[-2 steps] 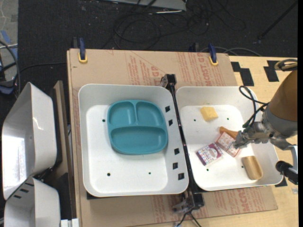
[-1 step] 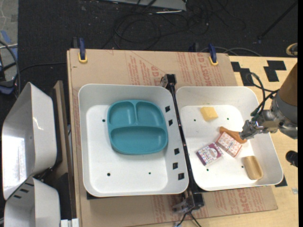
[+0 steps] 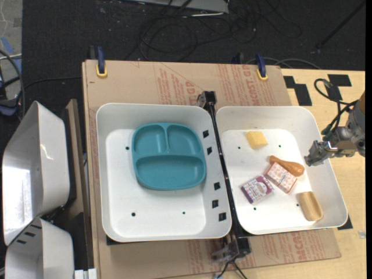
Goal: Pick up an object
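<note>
Camera view: the left bin (image 3: 110,173) holds a big blue plate (image 3: 168,156). The right bin (image 3: 325,214) holds small toys. The orange carrot (image 3: 288,166) lies just left of the claw (image 3: 318,153), apart. I cannot tell if the claw is open.

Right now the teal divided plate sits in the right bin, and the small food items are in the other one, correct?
Not quite. The camera view shows the teal divided plate in the left bin; the small food items lie in the right bin.
</note>
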You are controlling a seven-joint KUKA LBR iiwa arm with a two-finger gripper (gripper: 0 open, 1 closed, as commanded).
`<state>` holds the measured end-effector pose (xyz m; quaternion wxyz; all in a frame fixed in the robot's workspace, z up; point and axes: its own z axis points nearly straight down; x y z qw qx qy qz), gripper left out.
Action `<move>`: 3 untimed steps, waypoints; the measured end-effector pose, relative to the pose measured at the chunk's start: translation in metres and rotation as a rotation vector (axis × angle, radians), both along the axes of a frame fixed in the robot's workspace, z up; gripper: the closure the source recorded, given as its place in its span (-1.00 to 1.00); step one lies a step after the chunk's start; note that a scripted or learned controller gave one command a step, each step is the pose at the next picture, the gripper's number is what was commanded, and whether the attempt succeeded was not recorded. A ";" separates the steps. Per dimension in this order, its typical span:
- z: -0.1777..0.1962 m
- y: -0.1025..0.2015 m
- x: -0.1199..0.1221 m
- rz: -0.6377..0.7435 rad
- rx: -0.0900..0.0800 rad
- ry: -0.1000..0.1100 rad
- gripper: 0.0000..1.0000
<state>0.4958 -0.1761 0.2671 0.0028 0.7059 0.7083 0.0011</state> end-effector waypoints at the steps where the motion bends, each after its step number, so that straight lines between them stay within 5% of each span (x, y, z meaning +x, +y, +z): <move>1: 0.020 0.000 0.001 0.000 0.000 0.002 1.00; 3: 0.010 0.116 0.025 0.006 0.003 0.005 1.00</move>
